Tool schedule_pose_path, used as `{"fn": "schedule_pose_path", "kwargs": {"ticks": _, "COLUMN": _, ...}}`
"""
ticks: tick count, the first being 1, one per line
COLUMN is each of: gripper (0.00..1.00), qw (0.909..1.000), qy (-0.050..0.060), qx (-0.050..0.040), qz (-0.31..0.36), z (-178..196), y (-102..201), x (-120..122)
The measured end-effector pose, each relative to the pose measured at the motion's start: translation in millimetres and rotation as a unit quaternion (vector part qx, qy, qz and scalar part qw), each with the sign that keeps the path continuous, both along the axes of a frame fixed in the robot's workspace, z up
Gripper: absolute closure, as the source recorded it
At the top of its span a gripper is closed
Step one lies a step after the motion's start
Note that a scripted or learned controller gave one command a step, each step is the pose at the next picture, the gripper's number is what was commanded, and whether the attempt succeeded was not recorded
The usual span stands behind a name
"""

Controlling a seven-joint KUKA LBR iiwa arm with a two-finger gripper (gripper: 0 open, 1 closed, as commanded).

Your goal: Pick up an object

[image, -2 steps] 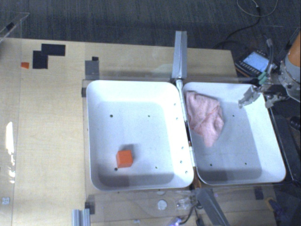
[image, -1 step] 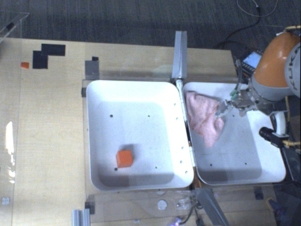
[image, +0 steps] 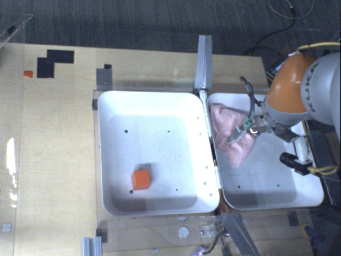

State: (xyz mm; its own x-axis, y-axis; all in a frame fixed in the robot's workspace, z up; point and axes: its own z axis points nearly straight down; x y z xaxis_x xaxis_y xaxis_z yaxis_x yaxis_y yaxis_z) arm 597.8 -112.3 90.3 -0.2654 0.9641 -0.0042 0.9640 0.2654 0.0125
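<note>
Arm in from the right, gripper (image: 241, 134) low over the right bin (image: 277, 196), at the pink cloth (image: 230, 132) bunched against that bin's left wall. Cannot tell the jaw state; too small and blurred against the fabric. Cloth sits directly under and around the tool tip, apparently touching. Judgement: a good grasp here needs the tip pressed into a raised fold, then a straight lift. Orange block (image: 141, 180) lies in the left bin (image: 154, 103), well apart
</note>
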Motion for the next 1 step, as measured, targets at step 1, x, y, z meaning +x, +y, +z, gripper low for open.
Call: {"fn": "schedule_pose_path", "kwargs": {"ticks": 1, "gripper": 1.0, "qw": 1.0, "qy": -0.005, "qx": -0.0003, "qz": 0.001, "z": 13.7, "y": 0.7, "x": 3.4}}
